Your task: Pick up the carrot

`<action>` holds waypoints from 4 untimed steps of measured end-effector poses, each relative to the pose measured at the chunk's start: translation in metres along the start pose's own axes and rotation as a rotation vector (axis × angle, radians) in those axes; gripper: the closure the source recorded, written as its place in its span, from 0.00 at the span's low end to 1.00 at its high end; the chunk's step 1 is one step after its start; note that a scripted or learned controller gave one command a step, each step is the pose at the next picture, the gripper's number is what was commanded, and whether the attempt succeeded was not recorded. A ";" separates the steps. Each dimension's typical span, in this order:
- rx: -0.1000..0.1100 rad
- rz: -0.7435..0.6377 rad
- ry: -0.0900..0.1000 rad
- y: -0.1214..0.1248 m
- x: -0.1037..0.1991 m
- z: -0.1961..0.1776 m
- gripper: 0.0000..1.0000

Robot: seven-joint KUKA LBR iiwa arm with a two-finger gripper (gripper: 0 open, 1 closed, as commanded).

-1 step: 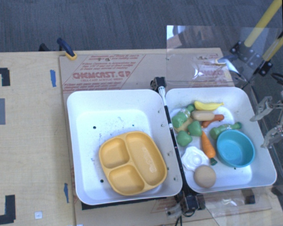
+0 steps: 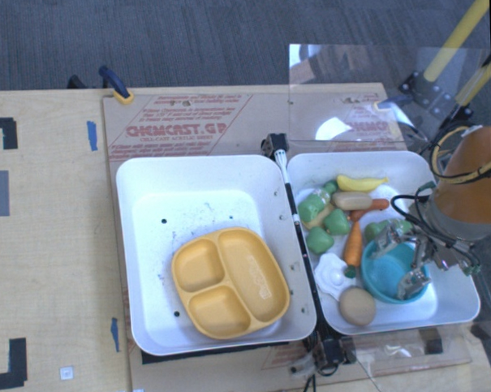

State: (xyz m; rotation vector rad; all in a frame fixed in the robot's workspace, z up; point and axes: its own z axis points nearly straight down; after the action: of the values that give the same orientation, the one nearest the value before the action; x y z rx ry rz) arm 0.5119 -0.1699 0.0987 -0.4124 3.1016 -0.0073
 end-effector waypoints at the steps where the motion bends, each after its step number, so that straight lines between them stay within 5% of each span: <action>1: -0.003 0.307 0.002 0.060 -0.021 -0.071 0.00; 2: -0.003 0.335 0.009 0.063 -0.041 0.002 0.00; 3: 0.005 0.334 -0.014 0.060 -0.047 -0.016 1.00; 4: 0.008 0.582 -0.043 0.045 0.004 -0.038 1.00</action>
State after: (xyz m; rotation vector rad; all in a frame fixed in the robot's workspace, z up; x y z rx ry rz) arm 0.4961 -0.1275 0.1367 0.4886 3.0460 -0.0049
